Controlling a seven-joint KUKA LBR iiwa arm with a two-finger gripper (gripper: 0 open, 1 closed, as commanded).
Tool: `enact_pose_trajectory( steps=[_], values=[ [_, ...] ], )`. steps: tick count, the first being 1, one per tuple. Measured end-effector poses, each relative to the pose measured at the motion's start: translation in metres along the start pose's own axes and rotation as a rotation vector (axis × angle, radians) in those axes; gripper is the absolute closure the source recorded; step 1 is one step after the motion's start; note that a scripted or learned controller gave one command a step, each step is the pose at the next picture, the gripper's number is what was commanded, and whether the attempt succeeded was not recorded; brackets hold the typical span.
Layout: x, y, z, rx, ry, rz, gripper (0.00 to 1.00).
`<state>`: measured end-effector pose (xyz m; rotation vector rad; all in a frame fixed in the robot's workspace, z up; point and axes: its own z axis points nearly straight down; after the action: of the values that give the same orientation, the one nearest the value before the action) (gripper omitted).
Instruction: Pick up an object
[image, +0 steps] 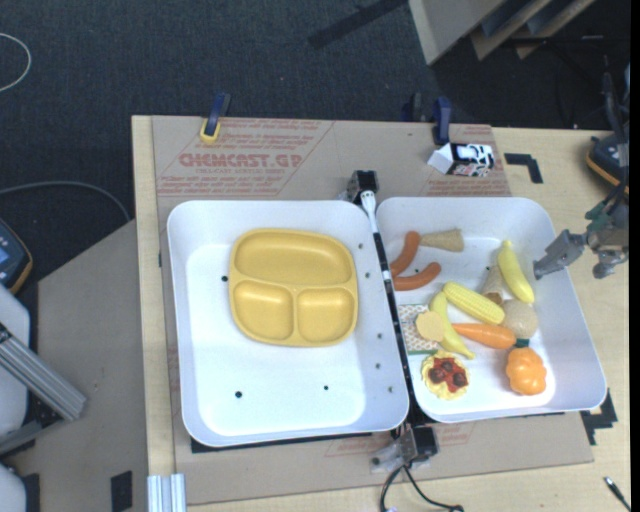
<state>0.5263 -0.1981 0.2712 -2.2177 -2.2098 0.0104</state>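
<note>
The right bin (570, 330) holds several toy foods: a banana (515, 272), a corn cob (473, 302), a carrot (485, 335), an orange pumpkin (526, 370), a small red-topped tart (447, 374), two sausages (417, 277) and a beige wedge (441, 240). My gripper (578, 262) hangs at the right rim of this bin, just right of the banana. It stands open with nothing between its fingers. Its left finger (555, 255) points down-left toward the banana and is apart from it.
A yellow three-compartment plate (295, 285) lies in the left bin (200, 380). A black divider rail (385, 290) runs between the bins. A small black-and-white item (462, 157) sits on the board behind the right bin.
</note>
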Motion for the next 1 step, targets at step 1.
enact_pose_trajectory(
  steps=[1],
  values=[
    [0.0005,0.0021,-0.0067,-0.013,-0.003,-0.003,0.0]
  ],
)
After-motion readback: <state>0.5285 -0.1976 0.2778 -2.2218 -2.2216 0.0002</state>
